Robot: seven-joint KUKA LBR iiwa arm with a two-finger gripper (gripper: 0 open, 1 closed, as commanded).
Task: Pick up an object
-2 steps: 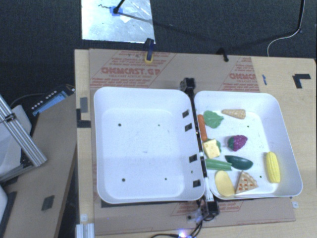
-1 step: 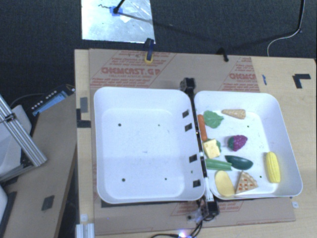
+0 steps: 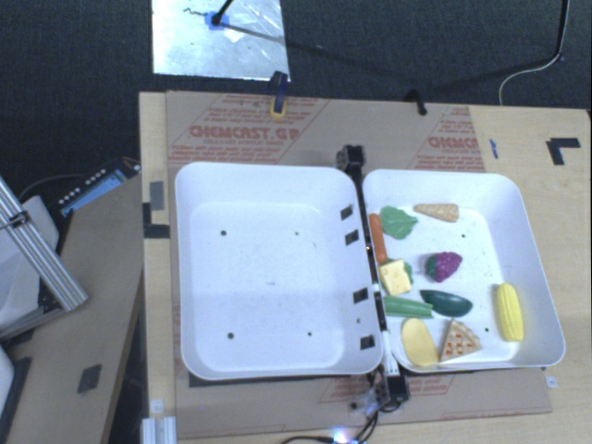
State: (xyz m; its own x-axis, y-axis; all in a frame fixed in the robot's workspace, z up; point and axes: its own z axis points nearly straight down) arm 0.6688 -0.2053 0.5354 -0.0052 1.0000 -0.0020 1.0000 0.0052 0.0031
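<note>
Since every toy food lies in the right bin (image 3: 518, 202), and the end effector's state cannot be told, a clean pick would descend on the isolated corn cob (image 3: 508, 311) by that bin's right edge.

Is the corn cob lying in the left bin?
No, the corn cob lies in the right bin, near its right wall, among the other toy foods.

A dark blue-grey carpet floor (image 3: 74, 72) fills the top and left of the picture. A shiny silver sheet (image 3: 199, 40) lies on it near the top. A light brown wooden bench (image 3: 518, 128) sits in the middle. At the left edge stands a silver metal frame (image 3: 37, 257), with a lower wooden table (image 3: 102, 322) beside it
</note>
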